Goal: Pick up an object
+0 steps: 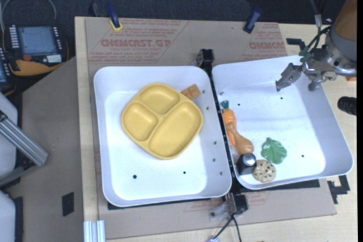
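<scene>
Camera view looks down at a slant on two white bins side by side on a cardboard-topped bench (170, 37). Left bin (113, 178) holds a yellow divided plate (162, 120) with three compartments; a small brown block (191, 91) pokes out from behind the plate's upper right rim, partly hidden, exact shape unclear. Right bin (317, 139) has its objects bunched at the lower left: an orange carrot-like toy (231, 126) with a green tip lying along the left wall, a tan piece at its lower end that may be part of it or separate, a dark round item (246, 162) just below, hard to identify, a speckled cookie (264, 170) touching it near the front rim, and a green leafy piece (274, 150) just beside the cookie. Gripper (299, 80) sits over the upper right part of the right bin, well apart from all of these. Its two fingers spread wide, nothing between them. Arm is cut off at the right edge, only the wrist and some cabling visible. A pendant-style screen (37, 42) sits at upper left off the bench, display unreadable.
</scene>
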`<act>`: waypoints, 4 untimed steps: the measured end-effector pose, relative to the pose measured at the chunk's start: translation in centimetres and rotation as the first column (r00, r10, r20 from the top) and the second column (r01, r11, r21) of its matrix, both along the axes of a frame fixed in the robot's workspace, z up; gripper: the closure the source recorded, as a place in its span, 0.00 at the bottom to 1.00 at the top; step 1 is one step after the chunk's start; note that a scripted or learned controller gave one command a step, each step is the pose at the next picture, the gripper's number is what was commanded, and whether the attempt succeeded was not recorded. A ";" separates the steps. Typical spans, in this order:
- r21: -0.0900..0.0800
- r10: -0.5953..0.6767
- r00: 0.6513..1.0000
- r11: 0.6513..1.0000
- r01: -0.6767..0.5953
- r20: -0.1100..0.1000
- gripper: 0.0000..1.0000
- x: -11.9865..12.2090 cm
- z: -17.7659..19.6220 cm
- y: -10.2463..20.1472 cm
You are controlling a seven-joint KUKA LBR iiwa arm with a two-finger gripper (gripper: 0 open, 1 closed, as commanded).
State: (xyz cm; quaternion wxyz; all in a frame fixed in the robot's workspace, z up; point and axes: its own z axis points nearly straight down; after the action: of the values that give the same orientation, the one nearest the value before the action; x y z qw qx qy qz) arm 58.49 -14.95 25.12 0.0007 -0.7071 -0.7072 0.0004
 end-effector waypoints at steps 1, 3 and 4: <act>0.000 -0.001 1.000 1.000 0.001 -0.001 0.00 -0.4 -5.7 -0.6; 0.001 0.000 1.000 1.000 0.000 -0.003 0.00 -0.2 -14.3 -0.8; -0.001 -0.001 1.000 1.000 0.001 0.002 1.00 -0.1 -13.0 -0.8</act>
State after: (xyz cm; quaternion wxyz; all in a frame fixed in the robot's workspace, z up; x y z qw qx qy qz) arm 58.42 -15.74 12.15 -0.0005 -0.7073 -0.7070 0.0000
